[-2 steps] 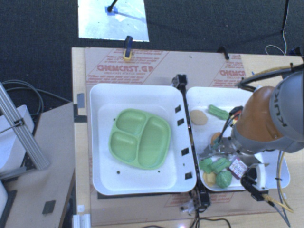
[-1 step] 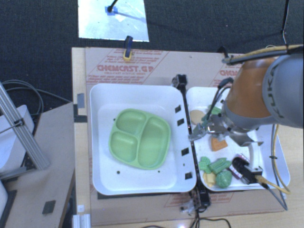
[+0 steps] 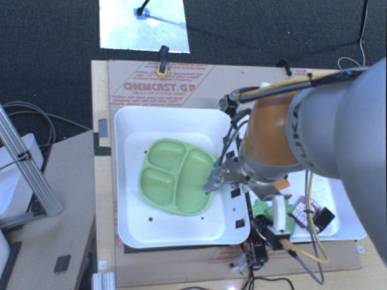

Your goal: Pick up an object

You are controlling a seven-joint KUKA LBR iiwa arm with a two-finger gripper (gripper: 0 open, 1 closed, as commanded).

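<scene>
A light green divided plate (image 3: pixel 175 177) lies flat in the left white bin (image 3: pixel 139 132), slightly right of its middle. My gripper (image 3: pixel 213 183) hangs low at the plate's right rim, at or just over its edge. Behind it, the grey arm with its orange band (image 3: pixel 272 132) reaches in from the right and hides much of the right bin (image 3: pixel 344 222). A crumpled green thing (image 3: pixel 263 209) and a dark red packet (image 3: pixel 300 210) lie in the right bin, just below the wrist.
The bins rest on a cardboard sheet (image 3: pixel 160 80) with red print, which bears a small yellow and black clip (image 3: pixel 162 62) at its far edge. A metal frame (image 3: pixel 27 162) stands off the bench to the left.
</scene>
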